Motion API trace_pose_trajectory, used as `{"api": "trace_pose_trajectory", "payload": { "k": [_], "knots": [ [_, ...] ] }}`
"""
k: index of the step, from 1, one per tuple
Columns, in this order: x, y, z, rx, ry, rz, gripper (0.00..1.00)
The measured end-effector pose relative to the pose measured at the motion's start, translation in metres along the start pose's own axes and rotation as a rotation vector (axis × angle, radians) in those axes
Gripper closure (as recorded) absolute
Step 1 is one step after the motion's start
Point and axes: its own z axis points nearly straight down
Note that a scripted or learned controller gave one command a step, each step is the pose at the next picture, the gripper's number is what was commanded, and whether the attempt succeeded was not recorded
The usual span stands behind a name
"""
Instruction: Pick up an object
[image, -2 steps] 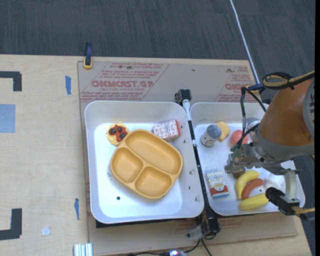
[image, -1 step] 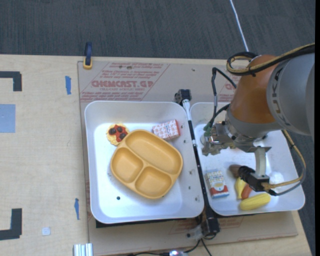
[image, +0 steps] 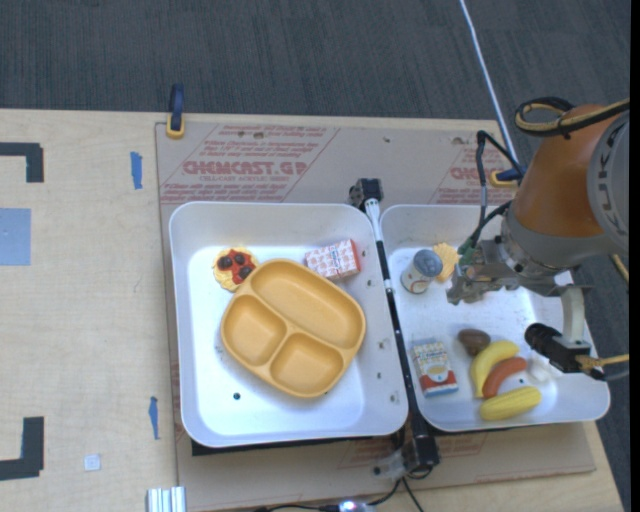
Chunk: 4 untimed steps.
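My gripper hangs over the back half of the right bin, pointing down just right of a small grey-blue round toy with a yellow piece behind it. Toward the front of this bin lie a small blue and red carton, a brown lump, a banana, a red sausage and a yellow corn cob. Nothing shows in the gripper's grasp.
The left bin holds a yellow divided plate, a berry tart and a pink carton. The arm's orange band and cables rise over the right bin's back right. A black part of the arm sits above the fruit.
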Motion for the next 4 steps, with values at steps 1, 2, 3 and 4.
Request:
{"api": "trace_pose_trajectory", "payload": {
  "k": [1,2,3,4],
  "knots": [
    [-0.055,-0.063,-0.023,0.003,0.003,-0.001,1.0],
    [0.021,-0.06,0.0,0.002,0.003,-0.003,1.0],
    [0.021,-0.06,0.0,0.002,0.003,-0.002,0.0],
    [-0.022,-0.009,0.097,0.0,0.001,0.0,0.0]
  ]
}}
